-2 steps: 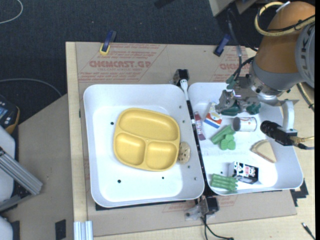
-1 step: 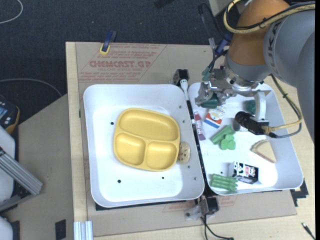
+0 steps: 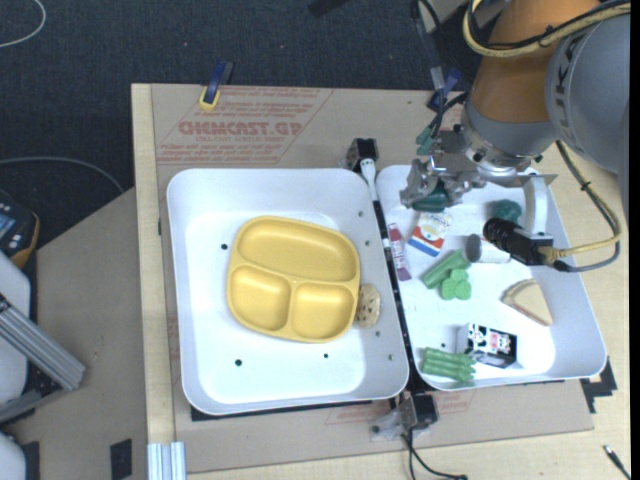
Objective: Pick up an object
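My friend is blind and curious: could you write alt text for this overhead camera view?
A grey robot arm with an orange band lowers its two-finger gripper into the right shallow white bin of small items, including green plastic pieces. The left shallow white bin holds a yellow divided plastic plate beside a speckled cookie.

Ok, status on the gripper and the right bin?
Gripper low over right bin's far left corner, fingers unclear. Nothing seen held. Red-and-white packet just below it; green toys close by.
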`<state>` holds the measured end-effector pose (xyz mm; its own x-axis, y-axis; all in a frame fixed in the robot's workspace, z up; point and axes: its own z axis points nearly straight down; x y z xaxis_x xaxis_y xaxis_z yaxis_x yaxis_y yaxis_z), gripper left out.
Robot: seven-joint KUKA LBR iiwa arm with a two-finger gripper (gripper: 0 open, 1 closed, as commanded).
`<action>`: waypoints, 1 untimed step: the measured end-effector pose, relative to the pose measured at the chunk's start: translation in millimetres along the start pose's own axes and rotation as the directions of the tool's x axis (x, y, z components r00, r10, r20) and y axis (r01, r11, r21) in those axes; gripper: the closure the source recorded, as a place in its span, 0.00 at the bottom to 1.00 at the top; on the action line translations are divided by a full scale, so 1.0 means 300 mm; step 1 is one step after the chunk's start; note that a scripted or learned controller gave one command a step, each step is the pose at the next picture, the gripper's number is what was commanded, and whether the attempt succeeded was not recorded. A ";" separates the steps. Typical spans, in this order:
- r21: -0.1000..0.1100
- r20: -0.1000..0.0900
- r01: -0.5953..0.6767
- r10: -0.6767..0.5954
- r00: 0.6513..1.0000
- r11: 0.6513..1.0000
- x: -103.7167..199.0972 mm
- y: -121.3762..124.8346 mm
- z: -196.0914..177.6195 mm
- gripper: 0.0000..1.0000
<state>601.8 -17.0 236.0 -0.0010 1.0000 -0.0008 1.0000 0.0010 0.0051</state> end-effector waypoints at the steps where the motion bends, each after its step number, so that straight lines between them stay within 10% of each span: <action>1: 0.010 -0.001 0.000 0.000 1.000 1.000 0.009 -0.021 0.066 1.00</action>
<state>595.7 -14.4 216.2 -0.0005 1.0000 0.0003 1.0000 0.0005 -0.0047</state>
